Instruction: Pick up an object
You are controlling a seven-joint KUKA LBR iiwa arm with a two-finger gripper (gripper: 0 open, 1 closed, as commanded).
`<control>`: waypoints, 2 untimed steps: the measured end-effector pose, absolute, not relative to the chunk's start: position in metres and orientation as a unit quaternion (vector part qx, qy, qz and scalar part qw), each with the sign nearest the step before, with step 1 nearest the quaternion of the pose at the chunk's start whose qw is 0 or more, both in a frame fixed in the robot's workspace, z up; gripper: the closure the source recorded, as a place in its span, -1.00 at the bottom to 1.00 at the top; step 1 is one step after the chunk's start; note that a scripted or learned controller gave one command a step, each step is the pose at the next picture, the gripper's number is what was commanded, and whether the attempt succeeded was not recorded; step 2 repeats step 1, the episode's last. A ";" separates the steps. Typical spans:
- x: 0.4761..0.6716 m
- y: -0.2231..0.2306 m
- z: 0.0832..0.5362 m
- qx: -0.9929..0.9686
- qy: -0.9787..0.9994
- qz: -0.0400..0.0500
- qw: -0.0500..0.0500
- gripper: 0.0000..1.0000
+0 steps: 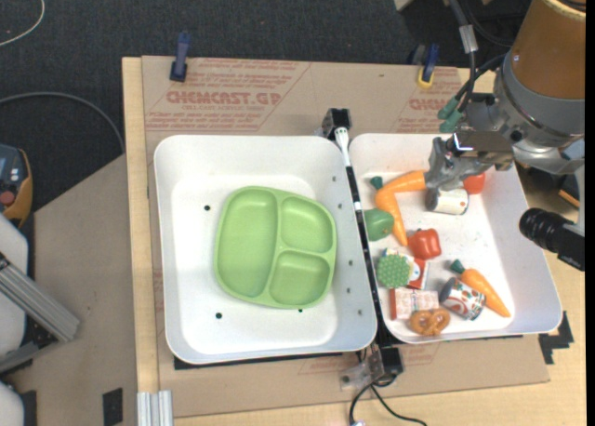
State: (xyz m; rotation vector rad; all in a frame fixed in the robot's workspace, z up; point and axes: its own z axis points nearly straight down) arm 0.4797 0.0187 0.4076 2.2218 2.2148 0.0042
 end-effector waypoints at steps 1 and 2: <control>0.478 0.054 0.313 0.706 0.708 -0.004 -0.004 1.00; 0.478 0.054 0.313 0.706 0.708 -0.004 -0.004 1.00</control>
